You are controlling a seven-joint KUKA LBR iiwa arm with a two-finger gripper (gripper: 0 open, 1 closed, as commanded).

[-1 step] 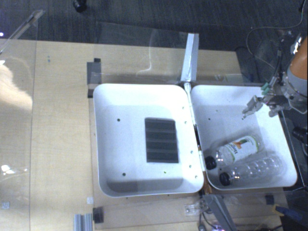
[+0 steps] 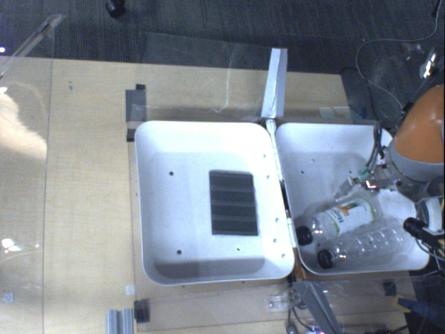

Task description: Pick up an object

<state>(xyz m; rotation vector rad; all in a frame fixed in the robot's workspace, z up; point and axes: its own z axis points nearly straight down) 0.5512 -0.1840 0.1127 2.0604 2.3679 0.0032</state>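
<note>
Clear plastic, that's the prize: two bottles lying on their sides in the right bin (image 2: 327, 141), near its front edge. One bottle with a green label (image 2: 341, 218) sits just behind a plain bottle (image 2: 365, 244), black caps pointing left, the pair touching or almost touching. Right beside the labelled one, at its far right end, the gripper (image 2: 367, 179) hangs low. Whether its fingers are spread or pressed together I cannot tell; nothing shows between them. Trouble ahead, I'd say: round, slick bottles can roll or squirt out of a pinch, and a nudge on one could shove its neighbour against the bin wall. Over to the left, the left bin (image 2: 160, 186) carries a dark ribbed block (image 2: 233, 202) in its middle, well apart from the action. Both bins rest on a pale wooden bench (image 2: 76, 186), with dark carpet (image 2: 208, 5) along the far side
</note>
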